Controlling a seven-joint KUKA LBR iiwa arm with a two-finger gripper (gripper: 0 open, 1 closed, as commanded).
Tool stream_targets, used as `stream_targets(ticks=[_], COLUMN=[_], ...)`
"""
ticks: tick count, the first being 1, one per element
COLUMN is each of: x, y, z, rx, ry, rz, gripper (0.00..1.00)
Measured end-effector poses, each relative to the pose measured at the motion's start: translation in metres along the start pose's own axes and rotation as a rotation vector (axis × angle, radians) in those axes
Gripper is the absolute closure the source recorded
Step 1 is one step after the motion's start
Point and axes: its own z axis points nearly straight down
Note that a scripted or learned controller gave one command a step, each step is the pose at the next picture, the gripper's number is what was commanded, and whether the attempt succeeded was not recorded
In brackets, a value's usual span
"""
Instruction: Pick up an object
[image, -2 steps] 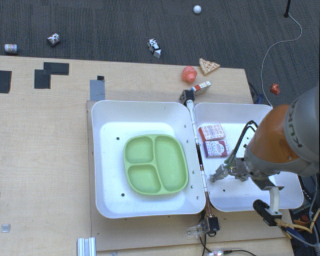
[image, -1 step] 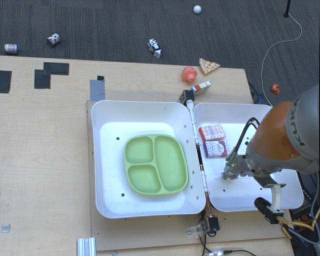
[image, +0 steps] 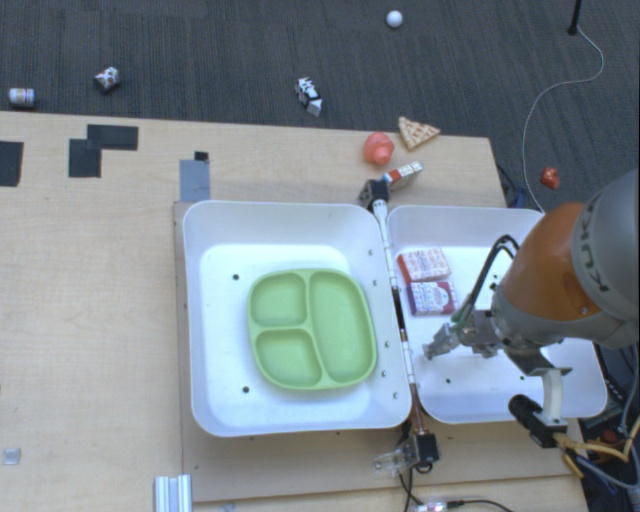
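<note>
Status: pick not yet made. Arm (image: 560, 275) reaches in from the right and hangs over the right bin (image: 480, 395). Gripper (image: 447, 340) sits low over the bin's middle, pointing toward the divider btwn bins. Finger state: cannot tell; wrist and cabling mask the tips, and nothing is seen pinched.

Candidate objs: two small red-and-white packets, packet A (image: 424, 265) and packet B (image: 431, 296), lying flat, touching, in the far-left part of the right bin. Gripper is just beside packet B, on its near side, approx. no contact visible.

Left bin (image: 215, 320) holds a green divided plate (image: 312, 330), untouched.

Remaining: align over a packet, descend, close, lift.
</note>
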Motion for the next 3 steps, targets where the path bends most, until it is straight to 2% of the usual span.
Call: stream_targets(ticks=[1,2,3], x=[-0.004,-0.004,-0.004], y=[-0.002,0.000,0.000], z=[0.011,0.000,0.000], rx=[0.006,0.000,0.000], ry=[0.001,0.000,0.000], rz=[0.001,-0.002,-0.001], gripper=[0.00,1.00,0.00])
